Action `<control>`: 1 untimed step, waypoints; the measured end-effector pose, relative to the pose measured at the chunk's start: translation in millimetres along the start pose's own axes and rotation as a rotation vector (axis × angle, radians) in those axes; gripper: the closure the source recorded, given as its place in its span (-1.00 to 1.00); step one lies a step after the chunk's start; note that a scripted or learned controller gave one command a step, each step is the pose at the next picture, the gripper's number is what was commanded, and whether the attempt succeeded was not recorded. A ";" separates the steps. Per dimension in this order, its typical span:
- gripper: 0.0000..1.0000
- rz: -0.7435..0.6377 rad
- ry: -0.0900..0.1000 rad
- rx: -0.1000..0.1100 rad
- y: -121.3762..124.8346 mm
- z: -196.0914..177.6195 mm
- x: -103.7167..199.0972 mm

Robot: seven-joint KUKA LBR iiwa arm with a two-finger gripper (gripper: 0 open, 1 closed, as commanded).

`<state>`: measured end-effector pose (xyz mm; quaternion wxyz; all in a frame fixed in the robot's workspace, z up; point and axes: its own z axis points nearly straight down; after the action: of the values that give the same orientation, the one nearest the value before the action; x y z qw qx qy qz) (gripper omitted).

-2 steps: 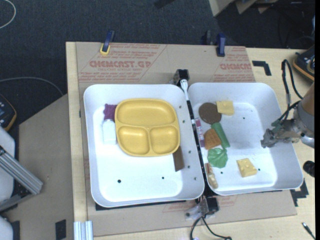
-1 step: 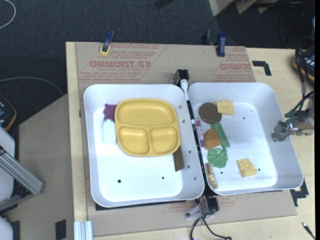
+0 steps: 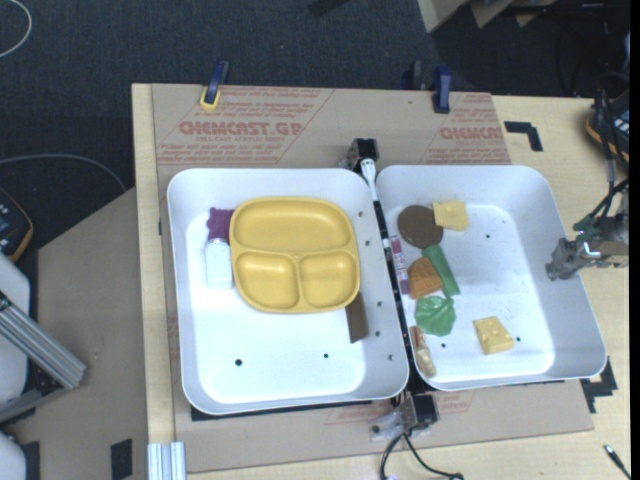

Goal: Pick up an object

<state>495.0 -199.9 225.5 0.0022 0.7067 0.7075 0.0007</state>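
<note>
The right bin (image 3: 520, 198) holds several small toy foods. A brown disc (image 3: 419, 226) and a pale yellow block (image 3: 450, 215) lie near its far left. Below them an orange-brown piece (image 3: 424, 279) rests against a green stick (image 3: 441, 269), with a crumpled green piece (image 3: 435, 315) just beneath. A yellow holed wedge (image 3: 493, 334) lies alone nearer the front. The left bin (image 3: 280, 378) carries a yellow divided tray (image 3: 295, 253), with a purple item (image 3: 218, 222) and a white item (image 3: 217, 264) at the tray's left and a brown strip (image 3: 356, 320) at its front right.
A thin pinkish item (image 3: 399, 264) and a brown stick (image 3: 424, 354) lie along the right bin's left wall. A small grey metal fitting with cables (image 3: 573, 255) sits at the right bin's right rim. Clamps (image 3: 211, 86) hold the cardboard backing.
</note>
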 end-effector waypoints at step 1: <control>1.00 -0.006 0.002 0.000 23.0 -2.0 50.2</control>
<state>517.9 -149.7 227.5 0.0013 0.7047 0.7095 0.0015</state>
